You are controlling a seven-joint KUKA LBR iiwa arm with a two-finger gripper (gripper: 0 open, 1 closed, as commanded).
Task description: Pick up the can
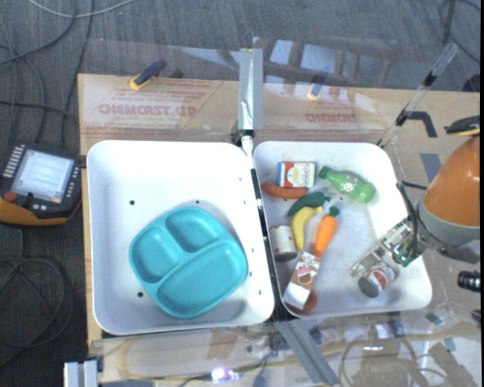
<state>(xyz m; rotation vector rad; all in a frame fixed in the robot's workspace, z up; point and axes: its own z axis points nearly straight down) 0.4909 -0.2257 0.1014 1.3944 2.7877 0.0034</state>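
The left bin (105, 216) holds a divided plate (189, 260). In the right bin (387, 164), a can (377, 280) lies near the right wall, the gripper (381, 252) just above it, and toy food (315, 216) at the left.

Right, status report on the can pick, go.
Gripper low in right bin, right beside the can. Can lying on bin floor, front right corner. Nothing between them.

Bright even light, soft shadows, slight blur

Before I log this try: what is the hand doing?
Hand: above the can in the right bin; grip cannot be told.
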